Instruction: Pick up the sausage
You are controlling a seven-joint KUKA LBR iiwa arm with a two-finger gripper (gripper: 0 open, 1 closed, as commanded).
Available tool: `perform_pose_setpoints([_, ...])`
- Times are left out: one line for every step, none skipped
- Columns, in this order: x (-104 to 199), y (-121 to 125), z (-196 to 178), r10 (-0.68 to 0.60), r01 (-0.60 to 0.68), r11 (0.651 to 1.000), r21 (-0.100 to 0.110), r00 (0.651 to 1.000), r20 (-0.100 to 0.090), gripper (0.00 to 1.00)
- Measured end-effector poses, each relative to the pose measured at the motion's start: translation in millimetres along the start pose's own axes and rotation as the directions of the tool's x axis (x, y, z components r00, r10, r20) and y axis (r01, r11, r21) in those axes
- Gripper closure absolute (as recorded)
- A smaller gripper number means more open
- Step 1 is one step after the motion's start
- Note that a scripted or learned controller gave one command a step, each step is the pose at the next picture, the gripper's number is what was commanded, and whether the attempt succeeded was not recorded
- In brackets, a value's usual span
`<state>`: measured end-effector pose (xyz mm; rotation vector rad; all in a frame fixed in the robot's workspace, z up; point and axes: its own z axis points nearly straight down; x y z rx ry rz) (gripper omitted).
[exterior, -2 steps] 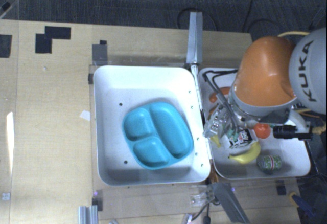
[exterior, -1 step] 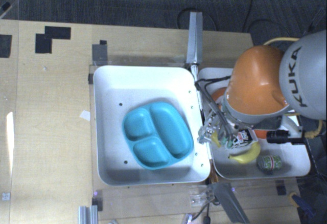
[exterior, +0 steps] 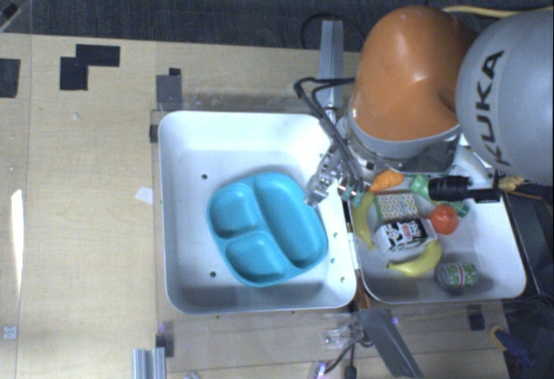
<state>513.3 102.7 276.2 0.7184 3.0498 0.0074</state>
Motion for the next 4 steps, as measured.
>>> perform_pose_setpoints([-48,-57,-20,-0.124,0.124,0.992,0.002,0.992,0.001,1.00])
perform_pose_setpoints([-48,-57,-20,-0.124,0.124,0.992,0.001,0.992,0.001,0.00])
perform_pose_setpoints([-92,-96,69,-0.051,0.051,0.999,0.003,0.999,-0.001,0.00])
perform_pose_setpoints([-152,-104,91,0.016,-0.016,1.000,0.004,1.000,0.000,0.00])
